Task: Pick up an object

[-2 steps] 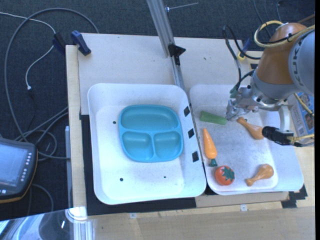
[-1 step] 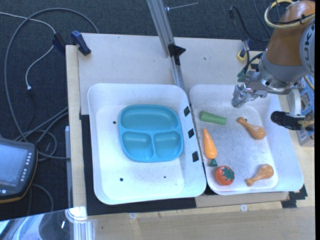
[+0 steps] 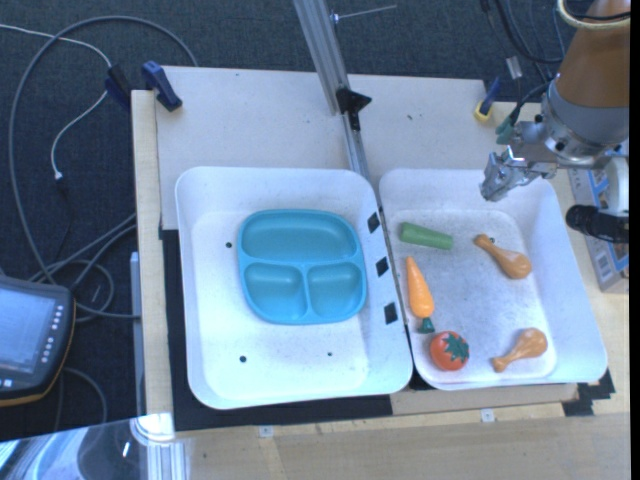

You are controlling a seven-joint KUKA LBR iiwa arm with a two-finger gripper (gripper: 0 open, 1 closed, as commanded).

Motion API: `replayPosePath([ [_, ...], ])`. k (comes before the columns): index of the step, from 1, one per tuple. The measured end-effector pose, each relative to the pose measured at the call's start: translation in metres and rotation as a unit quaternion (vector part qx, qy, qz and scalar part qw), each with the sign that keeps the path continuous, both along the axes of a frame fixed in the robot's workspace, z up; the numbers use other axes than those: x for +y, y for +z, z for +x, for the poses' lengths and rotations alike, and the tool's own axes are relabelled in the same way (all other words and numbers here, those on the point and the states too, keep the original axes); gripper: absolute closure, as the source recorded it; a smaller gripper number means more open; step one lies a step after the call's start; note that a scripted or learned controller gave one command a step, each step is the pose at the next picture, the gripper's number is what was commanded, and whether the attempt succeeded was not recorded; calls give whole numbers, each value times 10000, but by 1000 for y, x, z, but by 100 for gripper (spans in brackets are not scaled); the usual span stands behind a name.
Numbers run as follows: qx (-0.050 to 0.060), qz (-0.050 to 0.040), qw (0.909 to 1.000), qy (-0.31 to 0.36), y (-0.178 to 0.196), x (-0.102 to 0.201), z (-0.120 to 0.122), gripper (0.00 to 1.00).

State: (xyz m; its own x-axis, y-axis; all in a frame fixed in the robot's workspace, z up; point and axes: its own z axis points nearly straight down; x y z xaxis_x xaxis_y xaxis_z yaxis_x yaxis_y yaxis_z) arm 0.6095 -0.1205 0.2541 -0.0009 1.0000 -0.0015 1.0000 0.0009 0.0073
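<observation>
Claw [image 3: 497,182] over right bin [image 3: 570,268] rim

On my table [image 3: 250,108] two bins sit side by side. The left bin [image 3: 200,268] holds a divided tray [image 3: 300,265] near its middle. In the right bin [image 3: 570,308] I see a pickle [image 3: 426,236] at the back left, a carrot [image 3: 418,288] just in front of it and a tomato [image 3: 450,350] in front of that. One drumstick [image 3: 503,256] lies right of the pickle, another drumstick [image 3: 521,348] right of the tomato. My claw [image 3: 497,180] hangs over that bin's back rim.
</observation>
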Motion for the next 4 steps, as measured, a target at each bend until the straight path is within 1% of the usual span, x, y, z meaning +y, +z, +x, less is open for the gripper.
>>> replayPosePath([
  [1, 8, 2, 10000, 3, 28, 0, 1, 100],
  [2, 45, 18, 10000, 23, 15, 48, 12, 100],
  [3, 57, 22, 10000, 28, -2, 106, 14, 100],
  [4, 35, 20, 10000, 31, 2, 166, 13, 100],
])
